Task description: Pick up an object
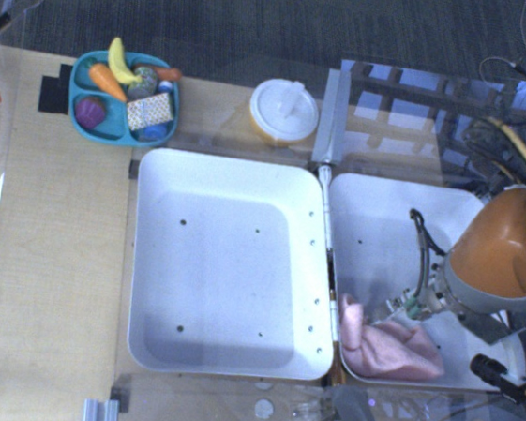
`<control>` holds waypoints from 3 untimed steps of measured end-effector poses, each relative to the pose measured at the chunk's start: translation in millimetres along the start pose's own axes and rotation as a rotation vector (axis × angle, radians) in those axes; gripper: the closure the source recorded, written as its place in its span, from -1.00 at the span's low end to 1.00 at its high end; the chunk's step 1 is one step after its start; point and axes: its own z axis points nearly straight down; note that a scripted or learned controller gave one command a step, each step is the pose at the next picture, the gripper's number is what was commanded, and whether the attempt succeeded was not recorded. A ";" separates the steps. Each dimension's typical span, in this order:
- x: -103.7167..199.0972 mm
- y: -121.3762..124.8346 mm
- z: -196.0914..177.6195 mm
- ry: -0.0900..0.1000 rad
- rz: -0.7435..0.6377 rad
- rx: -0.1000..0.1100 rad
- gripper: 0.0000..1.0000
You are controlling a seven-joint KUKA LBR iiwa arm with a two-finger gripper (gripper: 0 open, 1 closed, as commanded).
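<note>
orange-banded arm (pixel 494 250) hides the gripper (pixel 409 307) above pink cloth (pixel 387 347).

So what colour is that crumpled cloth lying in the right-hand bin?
Pale pink. The cloth shows best in the camera view, at the bin's near left corner.

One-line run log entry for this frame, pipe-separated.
arm: low in right white bin | gripper: at top edge of crumpled pink cloth | lift: none seen | left white bin: no contact
</note>
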 end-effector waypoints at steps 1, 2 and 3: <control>-35.4 67.6 -10.7 0.018 0.018 0.021 -1.00; 3.4 -8.6 -0.2 0.020 -0.008 0.022 -1.00; -27.5 22.1 -71.4 0.019 -0.130 0.020 -1.00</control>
